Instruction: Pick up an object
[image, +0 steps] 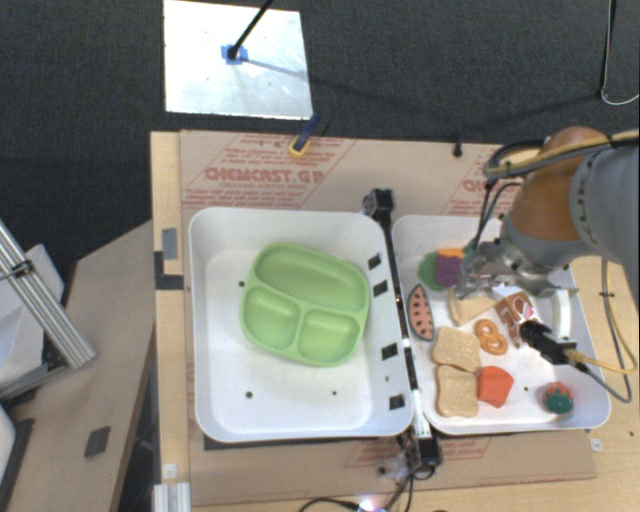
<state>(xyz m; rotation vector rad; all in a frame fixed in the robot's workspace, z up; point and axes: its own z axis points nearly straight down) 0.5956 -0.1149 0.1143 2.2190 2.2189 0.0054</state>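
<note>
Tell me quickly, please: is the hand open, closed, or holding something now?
Hand: it cannot be told; it is low in the right bin, beside the purple toy, with nothing visibly between its parts.

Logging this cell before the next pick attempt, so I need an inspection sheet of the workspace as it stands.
Surface: bench topped with printed cardboard, bearing two white bins side by side.
Job's things: right bin holds toy food: watermelon slice, two bread slices, pretzel, orange-red block, purple piece, small round green-and-red toy.
Clutter: left bin holds a green divided plate.
Grippers: gripper low over the right bin's far side, near the purple piece; finger state not readable.
Cables: cables run along the arm; a thin wire trails off the right bin's edge.
Surroundings: dark carpet, a shiny metal sheet beyond the bench, a metal frame at left.
</note>
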